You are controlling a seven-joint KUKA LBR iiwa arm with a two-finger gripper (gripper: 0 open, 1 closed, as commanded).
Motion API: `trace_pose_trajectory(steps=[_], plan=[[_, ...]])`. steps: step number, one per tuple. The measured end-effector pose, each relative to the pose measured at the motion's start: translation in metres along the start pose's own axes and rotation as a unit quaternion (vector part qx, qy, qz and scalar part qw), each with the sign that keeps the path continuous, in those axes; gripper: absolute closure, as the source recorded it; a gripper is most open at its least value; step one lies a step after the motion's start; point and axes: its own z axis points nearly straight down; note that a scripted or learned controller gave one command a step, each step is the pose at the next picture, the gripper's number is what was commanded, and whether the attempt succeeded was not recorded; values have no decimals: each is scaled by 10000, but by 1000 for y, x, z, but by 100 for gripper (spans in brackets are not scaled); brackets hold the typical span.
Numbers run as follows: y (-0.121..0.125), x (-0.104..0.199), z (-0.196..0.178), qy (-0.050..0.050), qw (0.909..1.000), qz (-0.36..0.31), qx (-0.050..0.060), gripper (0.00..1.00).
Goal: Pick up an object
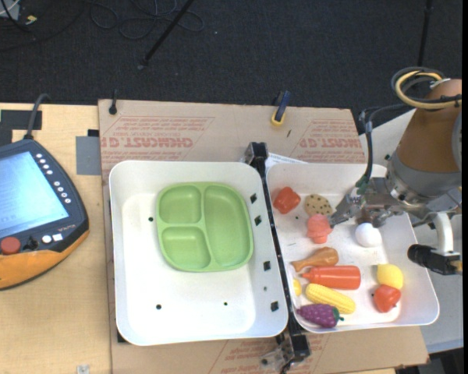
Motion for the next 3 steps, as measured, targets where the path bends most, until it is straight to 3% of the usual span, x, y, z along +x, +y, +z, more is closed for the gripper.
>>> trace_pose_trajectory(steps=[1,3], plan=[[2,0,-7,-10,10000,-8,-58,0],[10,0,99,-9,10000,-15,-55,0]])
